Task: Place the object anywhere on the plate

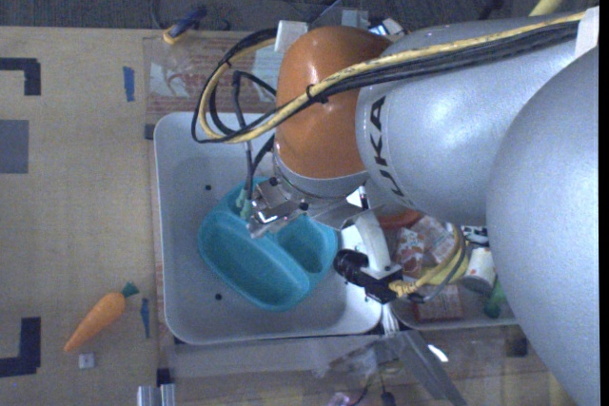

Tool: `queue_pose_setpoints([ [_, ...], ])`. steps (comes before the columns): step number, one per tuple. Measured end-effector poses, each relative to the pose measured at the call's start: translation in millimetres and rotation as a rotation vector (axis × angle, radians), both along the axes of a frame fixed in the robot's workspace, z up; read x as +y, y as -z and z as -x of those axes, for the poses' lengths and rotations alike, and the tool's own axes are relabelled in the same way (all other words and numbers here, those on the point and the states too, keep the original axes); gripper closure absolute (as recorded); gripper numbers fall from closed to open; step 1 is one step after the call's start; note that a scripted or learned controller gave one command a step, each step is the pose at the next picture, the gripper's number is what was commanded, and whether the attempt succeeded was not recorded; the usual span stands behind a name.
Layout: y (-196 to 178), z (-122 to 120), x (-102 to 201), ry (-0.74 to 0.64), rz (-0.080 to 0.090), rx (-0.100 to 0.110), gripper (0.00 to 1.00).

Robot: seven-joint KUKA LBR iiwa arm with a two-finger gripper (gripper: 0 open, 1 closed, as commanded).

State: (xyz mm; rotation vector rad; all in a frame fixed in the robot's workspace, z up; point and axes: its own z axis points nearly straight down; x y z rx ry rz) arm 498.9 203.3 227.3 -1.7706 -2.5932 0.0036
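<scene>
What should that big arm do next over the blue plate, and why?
Probably lift a little straight up. The gripper sits low over the blue plate in the white bin, and the arm hides what lies under it; rising would show whether anything rests on the plate.

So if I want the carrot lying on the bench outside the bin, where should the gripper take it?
Grip the carrot across its thick orange middle, coming straight down from above. It lies flat and slanted on the bench, green top up-right, tip down-left, so set the fingers crosswise to that axis. The tapered tip would likely slip.
</scene>
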Motion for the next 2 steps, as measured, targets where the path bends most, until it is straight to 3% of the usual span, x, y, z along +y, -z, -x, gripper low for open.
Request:
queue_pose_setpoints([
  [1,-9.8,-0.4,1.2,-0.002,0.000,-0.002,1.00],
  [2,1.7,19.7,-73.4,-0.051,-0.001,-0.001,1.00],
])
